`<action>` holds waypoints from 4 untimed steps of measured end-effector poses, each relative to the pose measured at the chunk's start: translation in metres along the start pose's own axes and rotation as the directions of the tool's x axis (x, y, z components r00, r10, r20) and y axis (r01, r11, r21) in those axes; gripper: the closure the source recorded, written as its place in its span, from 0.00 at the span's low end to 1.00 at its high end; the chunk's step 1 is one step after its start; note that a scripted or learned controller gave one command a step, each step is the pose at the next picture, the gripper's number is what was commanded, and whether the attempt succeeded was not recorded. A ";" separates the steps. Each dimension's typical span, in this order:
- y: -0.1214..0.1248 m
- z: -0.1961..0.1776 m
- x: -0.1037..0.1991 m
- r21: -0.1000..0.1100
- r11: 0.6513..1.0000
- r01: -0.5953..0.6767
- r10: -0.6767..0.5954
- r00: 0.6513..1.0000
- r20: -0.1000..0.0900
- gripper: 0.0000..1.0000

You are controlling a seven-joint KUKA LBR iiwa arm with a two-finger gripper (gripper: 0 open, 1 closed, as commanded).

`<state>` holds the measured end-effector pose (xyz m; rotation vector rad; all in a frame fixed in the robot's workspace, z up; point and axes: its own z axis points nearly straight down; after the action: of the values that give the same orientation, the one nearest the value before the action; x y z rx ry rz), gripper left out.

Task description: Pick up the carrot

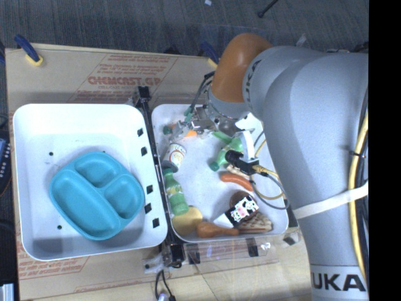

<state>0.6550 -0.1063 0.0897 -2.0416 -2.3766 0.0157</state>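
A short orange carrot (237, 179) lies in the right bin (207, 174), toward its right wall, below a green bottle-shaped toy (221, 156). My gripper (195, 123) is at the far end of the same bin, up and to the left of the carrot and apart from it. It hangs over a cluster of small toys there. The wrist with its orange band (238, 64) and the grey arm cover the bin's right rim and hide part of what is under the gripper.
The right bin also holds a small can (175, 154), green pieces (175, 196) along its left wall, a yellowish piece (188, 217), a long orange-brown item (216, 230), a black-and-white block (243, 209) and a brown slice (258, 224). A blue divided plate (97, 193) lies in the left bin (37, 124).
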 end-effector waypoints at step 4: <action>-0.004 -0.003 -0.037 -0.007 0.967 -0.256 0.256 0.967 0.002 0.00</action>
<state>0.6570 -0.1432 0.0932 -2.3378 -2.0982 0.0121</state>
